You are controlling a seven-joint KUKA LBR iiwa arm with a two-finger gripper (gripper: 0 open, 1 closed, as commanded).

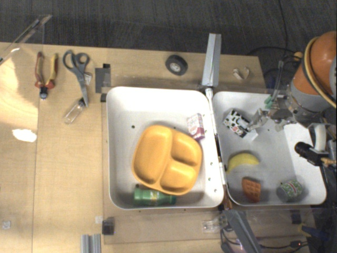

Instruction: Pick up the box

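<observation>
Where bench point(58, 157) ends, dark carpet point(131, 9) begins.

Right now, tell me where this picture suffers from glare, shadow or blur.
Camera view: strong glare washes out the bench at its left side; the yellow tray casts a soft shadow on the left bin floor beneath it; the arm at the right looks soft and blurred; the small box shows too coarse to read its print.

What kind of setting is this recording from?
Probably a robotics lab workbench: a wooden bench top bearing two shallow white plastic bins, grey-handled scissors, red-handled pliers and a black tape roll.
</observation>
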